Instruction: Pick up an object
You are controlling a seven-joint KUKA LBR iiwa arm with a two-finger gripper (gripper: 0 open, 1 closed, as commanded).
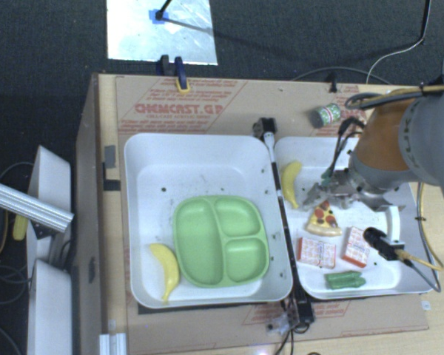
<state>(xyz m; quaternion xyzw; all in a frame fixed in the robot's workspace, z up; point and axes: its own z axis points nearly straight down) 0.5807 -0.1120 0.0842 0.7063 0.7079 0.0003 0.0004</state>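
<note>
1. While the grey arm reaches in over the right bin, its pincer hangs low just above the pizza slice, with the banana just to its left against the divider.

2. Whether the pincer is spread or pressed together cannot be told from this view; its metal tips blur into the white bin floor, and nothing is visibly caught between them.

3. Candidates for the pick all lie in the right bin: the pizza slice nearest the pincer, two red-and-white packets and below it, and a green piece near the front wall.

4. Judged from this, the step in hand is the descent onto a target. The pizza slice looks flat, so a good grasp likely means straddling its narrow width and pressing close to the bin floor.

5. The banana offers a rounder, thicker body, but it sits tight against the bin wall, leaving little room for one side of the pincer.

6. In the left bin, a green divided plate and a second banana lie well apart from the arm.
</note>
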